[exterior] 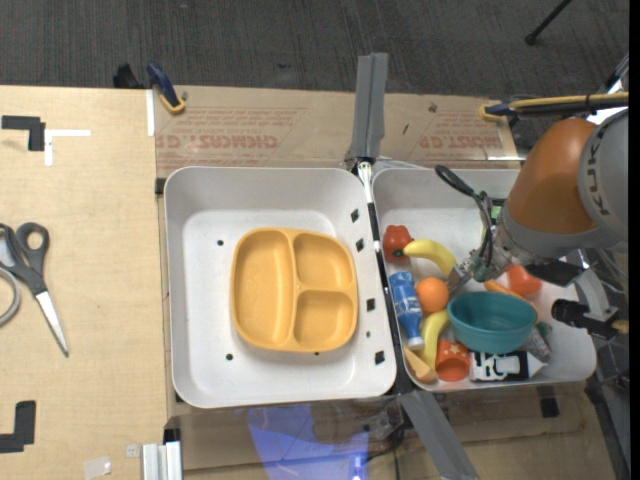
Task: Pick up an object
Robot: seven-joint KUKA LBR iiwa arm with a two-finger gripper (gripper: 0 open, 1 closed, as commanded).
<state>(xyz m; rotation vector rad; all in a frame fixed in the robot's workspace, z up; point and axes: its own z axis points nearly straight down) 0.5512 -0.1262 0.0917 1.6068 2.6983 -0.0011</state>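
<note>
Nearest the camera, in the right bin (575,368), I see a black & white box (497,365) next to a red cup (452,360). Just behind them sits a teal bowl (491,321), w/ a yellow banana (433,333) and a blue can (404,305) to its left. An orange ball (432,294) is a bit farther back, then another banana (430,255) and a red pepper (397,240). My pincer (478,270) hangs low over the toys, just right of the orange ball; I can't tell if it's spread or pinched. Left bin (185,268) has a yellow tray (294,290) w/ 3 parts. Scissors (35,278) lie far left on the bench.
</note>
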